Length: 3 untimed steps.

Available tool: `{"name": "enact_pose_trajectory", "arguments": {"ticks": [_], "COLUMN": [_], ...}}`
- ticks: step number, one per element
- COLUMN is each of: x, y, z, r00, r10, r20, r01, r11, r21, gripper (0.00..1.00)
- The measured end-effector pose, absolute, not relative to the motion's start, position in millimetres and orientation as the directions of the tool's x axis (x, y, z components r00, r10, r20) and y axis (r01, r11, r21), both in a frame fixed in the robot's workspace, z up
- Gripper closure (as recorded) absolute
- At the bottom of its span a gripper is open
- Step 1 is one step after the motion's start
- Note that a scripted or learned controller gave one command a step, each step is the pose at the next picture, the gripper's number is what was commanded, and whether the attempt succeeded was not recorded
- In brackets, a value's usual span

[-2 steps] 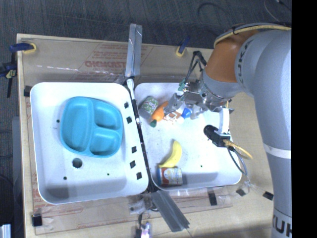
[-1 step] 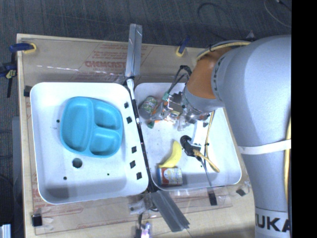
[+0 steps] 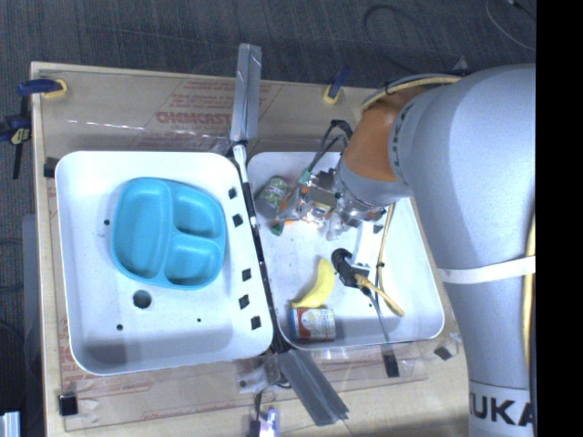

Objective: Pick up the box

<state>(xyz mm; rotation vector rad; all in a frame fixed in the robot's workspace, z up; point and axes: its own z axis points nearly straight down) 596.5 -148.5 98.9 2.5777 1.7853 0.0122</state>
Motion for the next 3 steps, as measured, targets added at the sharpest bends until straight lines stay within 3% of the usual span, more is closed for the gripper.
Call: {"name": "enact_pose_trajectory", "arguments": {"ticks": [1, 2, 3], "x": [597.2, 556.9, 524.5], "y": [-147, -72, 4], "z": [109, 192, 225], "r00": [0.347, 0.140, 0.144], "r10": [0.938, 0.990, 0.990], "r20": [0.006, 0.000, 0.000], "r01": [0.938, 0.990, 0.990], "r11": [-0.347, -0.140, -0.144], "r21": [0.007, -0.002, -0.005], "gripper": [1.00, 1.00, 1.00]}}
